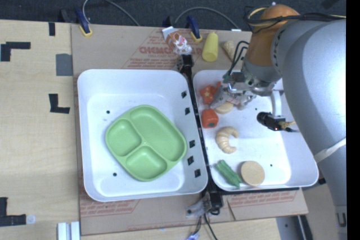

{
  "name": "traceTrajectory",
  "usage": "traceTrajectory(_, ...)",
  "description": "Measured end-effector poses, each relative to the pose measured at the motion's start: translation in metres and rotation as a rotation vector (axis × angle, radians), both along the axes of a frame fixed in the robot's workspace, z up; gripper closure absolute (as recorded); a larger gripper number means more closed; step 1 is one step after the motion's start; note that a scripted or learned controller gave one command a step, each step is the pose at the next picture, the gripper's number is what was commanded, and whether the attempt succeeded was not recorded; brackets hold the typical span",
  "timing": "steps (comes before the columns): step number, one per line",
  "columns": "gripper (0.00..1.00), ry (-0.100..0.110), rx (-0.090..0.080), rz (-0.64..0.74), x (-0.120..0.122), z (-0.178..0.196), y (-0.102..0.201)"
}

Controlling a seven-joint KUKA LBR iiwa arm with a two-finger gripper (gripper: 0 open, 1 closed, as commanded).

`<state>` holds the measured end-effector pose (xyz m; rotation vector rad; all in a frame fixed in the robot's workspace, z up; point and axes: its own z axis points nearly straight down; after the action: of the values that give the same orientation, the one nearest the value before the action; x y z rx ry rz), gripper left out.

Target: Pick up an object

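The gripper (236, 91) is low over the back left part of the right bin (281, 171), and I cannot tell if it has let go or grabbed anything, because the arm (315, 76) covers much of it. Right under it and a bit to its left sit the closest toys: a small pale piece (224, 107) touching it or almost touching it, a red tomato piece (209, 92) just beside it on the left, and a red-orange piece (209, 118) a little nearer the front. The croissant (227, 139) lies farther toward the front, its long side curving front to back. At the front of this bin are a green bean (228, 172) and a round tan cookie (252, 172), close together. The left bin (95, 93) holds a green tray (145, 142) with three sections. I think the pale piece is the easiest pick.
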<state>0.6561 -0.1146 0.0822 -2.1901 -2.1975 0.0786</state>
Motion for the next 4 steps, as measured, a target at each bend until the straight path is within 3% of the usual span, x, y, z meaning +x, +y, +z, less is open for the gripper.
traceTrajectory(2,0.00,-0.001,-0.005,-0.002,0.000,0.000,0.002)
traceTrajectory(3,0.00,-0.063,0.008,-0.003,-0.073,0.004,0.010)
traceTrajectory(4,0.00,-0.001,0.018,-0.015,0.001,-0.002,0.011)
